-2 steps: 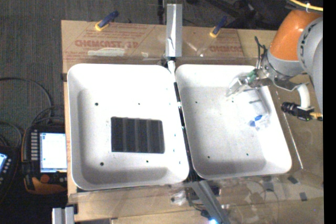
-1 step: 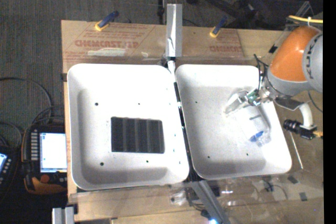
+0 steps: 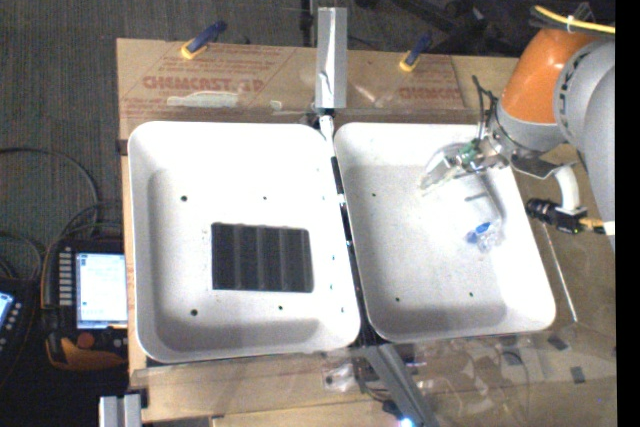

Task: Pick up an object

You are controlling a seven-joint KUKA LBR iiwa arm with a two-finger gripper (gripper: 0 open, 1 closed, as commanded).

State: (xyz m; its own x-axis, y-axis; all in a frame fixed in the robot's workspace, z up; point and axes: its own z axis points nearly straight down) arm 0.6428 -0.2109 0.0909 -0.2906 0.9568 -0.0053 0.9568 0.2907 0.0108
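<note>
Far left on the floor, a handheld controller [image 3: 88,300] with a lit screen. On the bench, brown board [image 3: 200,85] with red letters, something like "CHEMCAST", too faint to read for sure. Two blue and yellow clamps [image 3: 203,39] along the back edge. Left bin [image 3: 160,165] holding a dark ribbed block [image 3: 262,257], flat near the middle. Right bin [image 3: 400,305] holding a small blue thing [image 3: 484,235], right of middle. Above that, the gripper [image 3: 445,167], low over the back of the bin, well apart from the blue thing. Open or closed: cannot tell.
</note>
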